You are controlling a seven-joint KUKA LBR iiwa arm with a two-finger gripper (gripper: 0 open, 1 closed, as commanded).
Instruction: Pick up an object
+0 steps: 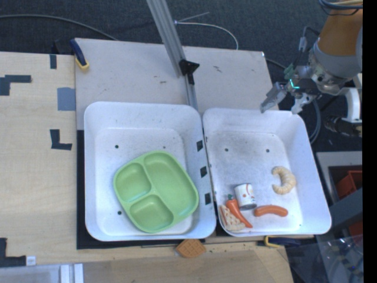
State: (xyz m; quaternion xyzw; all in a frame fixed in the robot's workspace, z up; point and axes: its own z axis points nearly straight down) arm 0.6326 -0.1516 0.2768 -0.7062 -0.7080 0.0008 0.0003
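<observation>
Currently: approach step, nothing lifted | gripper hovers over the right bin's far rim, jaws apart and empty | targets croissant, can, sausage, carrot sit near its front | next you must come forward, descend over one.

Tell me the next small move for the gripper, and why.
Probably bring the gripper forward and down over the right bin. It hangs above that bin's far right corner with its jaws open and nothing between them, while the croissant and sausage lie near the bin's front.
</observation>
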